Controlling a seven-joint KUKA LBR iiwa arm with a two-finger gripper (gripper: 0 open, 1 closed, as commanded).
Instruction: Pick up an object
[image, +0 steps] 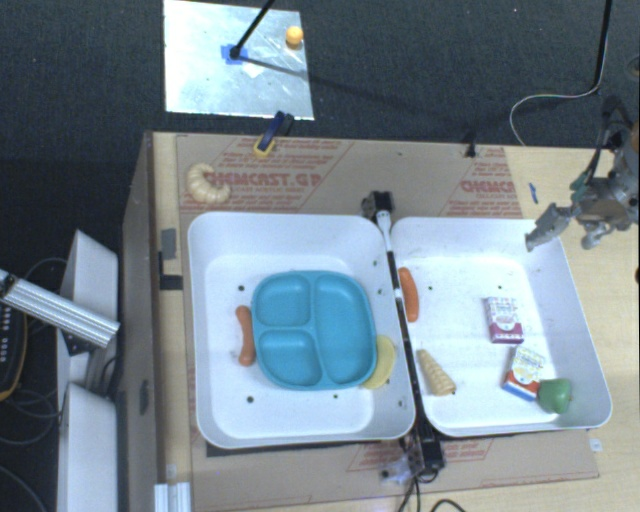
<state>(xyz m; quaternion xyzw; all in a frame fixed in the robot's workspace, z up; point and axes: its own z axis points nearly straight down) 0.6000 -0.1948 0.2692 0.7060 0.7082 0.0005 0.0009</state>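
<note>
Objects in right bin (575, 300) | end effector (570, 228) above far corner — fingers apart, empty

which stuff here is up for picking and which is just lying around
For the job:
gripper
sausage
pink carton
ice cream cone
green ball
small box

Lying about:
blue tray
croissant
foil sheet

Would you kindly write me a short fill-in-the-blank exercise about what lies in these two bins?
1. The blue tray lies in the ____ bin.
2. The tray has ____ compartments.
3. The green ball touches the ____ bin's near right corner.
4. The gripper hovers over the right bin's ____ corner.

Missing words: left; three; right; far right
</note>
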